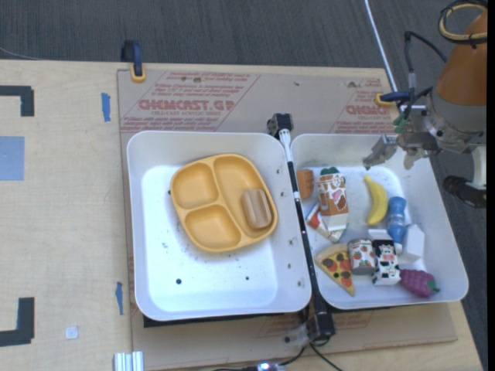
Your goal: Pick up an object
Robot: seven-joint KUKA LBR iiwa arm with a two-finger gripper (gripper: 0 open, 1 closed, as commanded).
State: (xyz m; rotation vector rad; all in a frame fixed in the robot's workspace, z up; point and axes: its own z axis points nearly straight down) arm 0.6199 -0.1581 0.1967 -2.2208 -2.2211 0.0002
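Note:
My gripper (pixel 390 156) hangs over the far part of the right bin (pixel 445 230), open, with nothing between its fingers. Just below it in the bin lies a yellow banana (pixel 377 199). A blue bottle (pixel 396 216) and a white block (pixel 414 242) lie beside the banana. A printed carton (pixel 332 199) and a small orange-brown piece (pixel 305 182) sit toward the bin's left wall. A pizza slice (pixel 338 267), two small patterned boxes (pixel 373 258) and purple grapes (pixel 418 282) lie along the near side.
The left bin (pixel 155 269) holds a yellow divided plate (pixel 209 195) with a tan bread-like piece (pixel 257 209) in its right section. A black clamp (pixel 279 124) sits at the far end of the bins' shared wall. A white cable (pixel 375 25) runs diagonally behind.

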